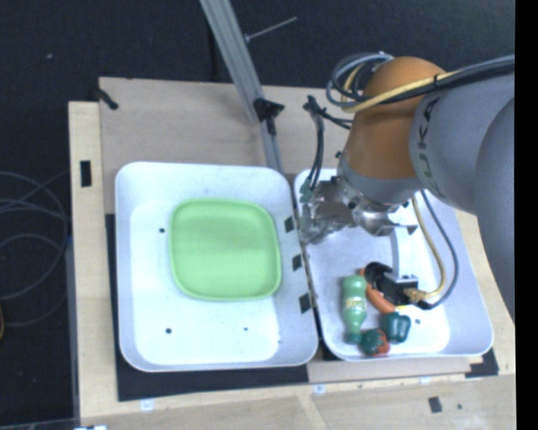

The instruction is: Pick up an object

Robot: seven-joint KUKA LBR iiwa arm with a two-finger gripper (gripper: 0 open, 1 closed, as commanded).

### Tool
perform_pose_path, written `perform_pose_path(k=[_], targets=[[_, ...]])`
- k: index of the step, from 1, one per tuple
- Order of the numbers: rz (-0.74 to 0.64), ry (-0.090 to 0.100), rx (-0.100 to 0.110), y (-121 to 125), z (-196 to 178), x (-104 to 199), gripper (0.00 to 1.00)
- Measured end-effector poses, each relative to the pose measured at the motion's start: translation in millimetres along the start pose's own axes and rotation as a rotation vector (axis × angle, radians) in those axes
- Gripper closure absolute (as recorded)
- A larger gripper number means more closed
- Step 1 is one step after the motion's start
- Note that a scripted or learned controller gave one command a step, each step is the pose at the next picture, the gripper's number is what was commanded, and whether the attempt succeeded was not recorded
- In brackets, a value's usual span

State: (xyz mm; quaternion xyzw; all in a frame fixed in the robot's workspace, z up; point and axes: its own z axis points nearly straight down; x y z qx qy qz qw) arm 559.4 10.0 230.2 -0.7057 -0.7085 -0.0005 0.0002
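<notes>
Hovering over the right bin [466, 330], the gripper [327, 218] seems mid-approach; whether it grips anything cannot be told. Next, it likely must descend onto the green bottle [353, 301].

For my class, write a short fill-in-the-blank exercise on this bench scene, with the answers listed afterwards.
1. The green plate lies in the ____ bin of the camera view.
2. The small toys sit in the bin on the ____.
3. The band above the arm's wrist is ____.

Missing words: left; right; orange
</notes>
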Motion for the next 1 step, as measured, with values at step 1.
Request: perform_pose_path(k=[1], targets=[[0.001,0.000,-0.001,-8.0,-9.2,43.7,1.00]])
